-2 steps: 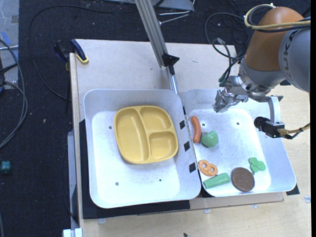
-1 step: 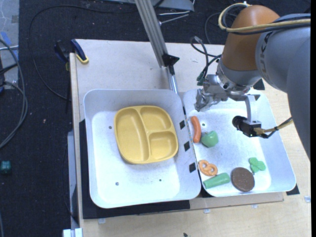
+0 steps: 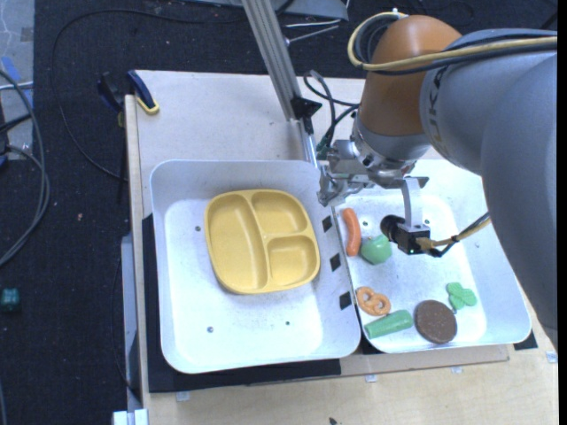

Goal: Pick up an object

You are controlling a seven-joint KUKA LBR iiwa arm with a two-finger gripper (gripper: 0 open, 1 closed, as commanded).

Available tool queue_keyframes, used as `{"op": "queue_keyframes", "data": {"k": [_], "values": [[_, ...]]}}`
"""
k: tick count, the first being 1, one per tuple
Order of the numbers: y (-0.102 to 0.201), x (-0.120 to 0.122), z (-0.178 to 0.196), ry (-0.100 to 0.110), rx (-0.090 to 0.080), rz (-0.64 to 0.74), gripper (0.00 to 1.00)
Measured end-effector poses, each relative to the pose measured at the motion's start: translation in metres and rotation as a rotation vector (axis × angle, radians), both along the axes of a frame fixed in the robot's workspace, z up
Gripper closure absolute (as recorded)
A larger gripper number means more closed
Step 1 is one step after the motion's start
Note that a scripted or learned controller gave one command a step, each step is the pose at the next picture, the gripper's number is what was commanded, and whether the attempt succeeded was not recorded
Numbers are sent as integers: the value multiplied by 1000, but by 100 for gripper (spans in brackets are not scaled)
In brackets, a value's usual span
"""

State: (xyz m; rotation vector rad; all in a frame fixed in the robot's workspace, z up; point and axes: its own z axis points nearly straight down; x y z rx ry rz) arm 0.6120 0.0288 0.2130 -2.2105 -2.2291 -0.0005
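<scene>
My gripper (image 3: 339, 190) hangs over the far left corner of the right bin (image 3: 496, 277), close to the wall between the two bins. Just below it in the view lies an orange sausage (image 3: 352, 230), with a green round piece (image 3: 376, 251) next to it. Nearer the front of that bin lie a pretzel (image 3: 373, 303), a green pickle (image 3: 388, 324), a brown round cookie (image 3: 436, 320) and a small green leafy piece (image 3: 461, 296). Nothing shows in the gripper's grasp.
The left bin (image 3: 177, 326) holds a yellow divided plate (image 3: 262, 239). A slanted metal rail (image 3: 275, 47) rises behind the bins. The grey arm with its orange band (image 3: 403, 69) covers the far right part of the right bin.
</scene>
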Motion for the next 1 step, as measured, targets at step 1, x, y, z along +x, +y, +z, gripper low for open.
{"op": "queue_keyframes", "data": {"k": [1], "values": [[55, 1, 20, -4, 1, 0, 100]]}}
